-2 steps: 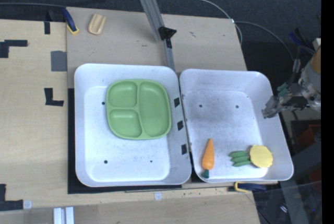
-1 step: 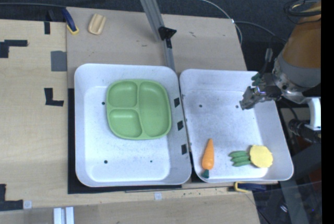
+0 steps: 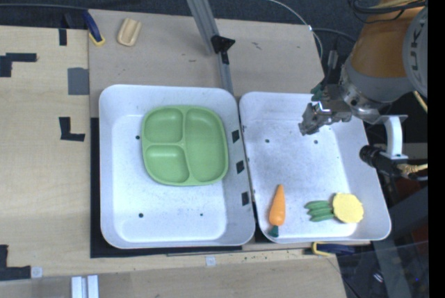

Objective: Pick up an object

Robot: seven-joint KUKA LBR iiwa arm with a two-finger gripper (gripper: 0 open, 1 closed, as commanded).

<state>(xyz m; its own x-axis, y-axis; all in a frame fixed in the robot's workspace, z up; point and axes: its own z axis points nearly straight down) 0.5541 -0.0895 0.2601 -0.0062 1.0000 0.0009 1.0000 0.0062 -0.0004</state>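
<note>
Three toy foods lie near the front of the right bin (image 3: pixel 292 151): an orange carrot (image 3: pixel 277 204) with a green stem end, a small green pea pod (image 3: pixel 319 210), and a yellow round piece (image 3: pixel 348 208) touching the pod's right end. My gripper (image 3: pixel 309 124) hangs over the back right part of this bin, well behind the toys, with nothing visible between its fingers. The grey arm with its orange band (image 3: pixel 389 19) comes in from the right.
The left bin (image 3: pixel 118 206) holds a green divided plate (image 3: pixel 185 144). A grey pole (image 3: pixel 201 5) slants across the bench behind the bins. A small tan block (image 3: pixel 128 32) lies at the back left.
</note>
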